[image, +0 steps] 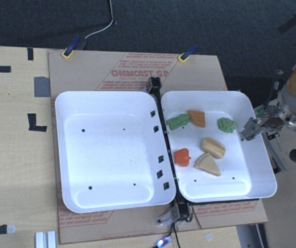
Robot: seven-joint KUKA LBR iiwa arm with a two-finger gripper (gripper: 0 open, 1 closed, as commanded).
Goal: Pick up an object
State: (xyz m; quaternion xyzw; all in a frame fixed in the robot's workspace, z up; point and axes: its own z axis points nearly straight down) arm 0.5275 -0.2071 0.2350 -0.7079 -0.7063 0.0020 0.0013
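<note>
Two white bins sit side by side on the worktop point(13, 154). We see the left bin point(70, 138) with only its bare white floor, while the right bin point(241, 185) carries six small items — a green piece point(178, 121) touching an orange-brown piece point(196, 118), a red-orange one point(182, 157) below them, a tan roll point(213, 147) just above a tan wedge point(208, 164), and a bumpy green ball point(226, 124) near the right wall. The tool point(249, 129) hovers over that wall, holding nothing; we cannot tell how far open it is.
</note>
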